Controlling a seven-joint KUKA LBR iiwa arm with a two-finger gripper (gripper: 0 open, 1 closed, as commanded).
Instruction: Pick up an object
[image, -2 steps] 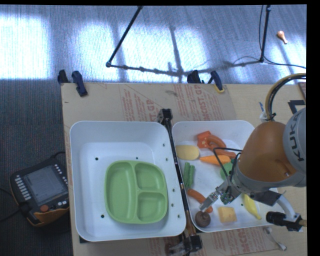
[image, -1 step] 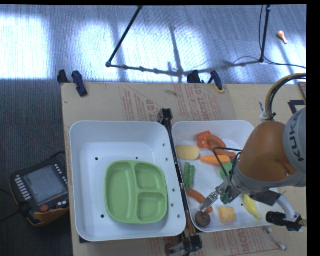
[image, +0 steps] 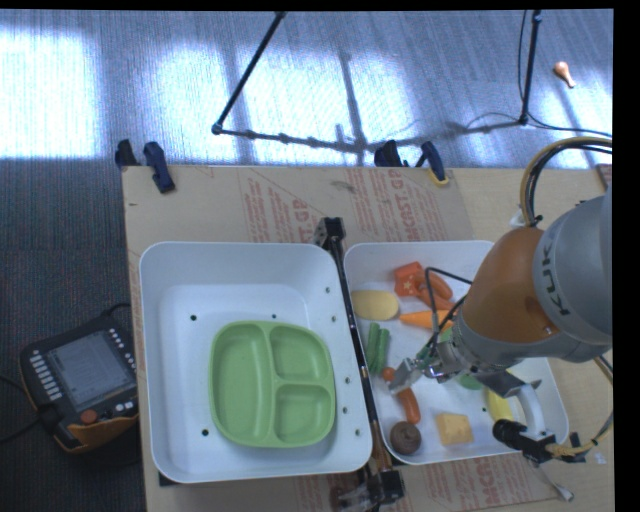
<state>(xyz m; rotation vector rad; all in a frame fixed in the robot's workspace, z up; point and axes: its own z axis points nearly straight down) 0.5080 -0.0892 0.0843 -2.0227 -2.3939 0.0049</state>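
My gripper (image: 412, 371) hangs low over the middle of the right bin (image: 470, 252), reaching in from the right. It sits just right of a pair of green bean pods (image: 378, 346) and just above a small orange-red carrot piece (image: 408, 404). Around it lie a pale yellow potato (image: 375, 304), a red-orange pepper (image: 410, 278), an orange carrot (image: 424, 320), a brown round item (image: 405, 437), a yellow cheese cube (image: 453, 429) and a yellow piece (image: 497, 405). The arm hides part of a green item (image: 468, 381). I see nothing clearly held.
The left bin (image: 180, 270) holds a light green divided plate (image: 272, 383). A black bar (image: 345, 290) runs between the bins. A teach pendant (image: 80, 385) lies off the bench to the left. Clamps (image: 158, 165) grip the bench's far edge.
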